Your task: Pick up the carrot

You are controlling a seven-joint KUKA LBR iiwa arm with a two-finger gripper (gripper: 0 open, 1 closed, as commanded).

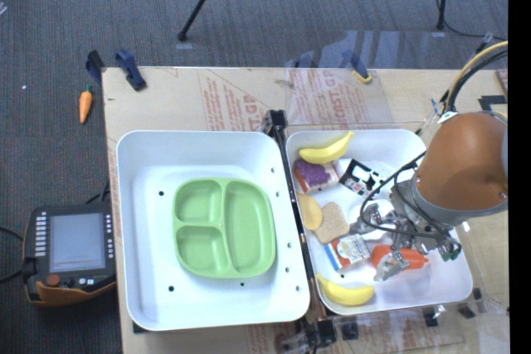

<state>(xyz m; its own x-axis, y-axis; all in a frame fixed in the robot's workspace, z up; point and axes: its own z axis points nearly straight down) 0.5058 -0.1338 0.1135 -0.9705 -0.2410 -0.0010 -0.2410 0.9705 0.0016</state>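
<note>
Dark carpet surrounds the counter [216,95], and a stray small carrot [85,105] lies on that floor, well apart from both bins; I judge it is not my target. The left bin [133,178] holds a green divided plate [224,228], its compartments bare. The right bin [390,137] is crowded: a banana [325,148] at the far side, a purple item [313,175], a bread slice [333,221], a printed packet [353,249], a second banana [344,292] at the near edge, and the carrot [411,261], orange, lying right beneath my gripper [397,253]. My own wrist blocks the view, so I cannot tell whether I am spread or pinching anything. The risk I see is the clutter: the packet sits just beside the carrot, so I could catch its edge instead, or grab both. The carrot looks smooth and tapered, so it may squirt out sideways, or roll toward the bin wall if I nudge it.
</note>
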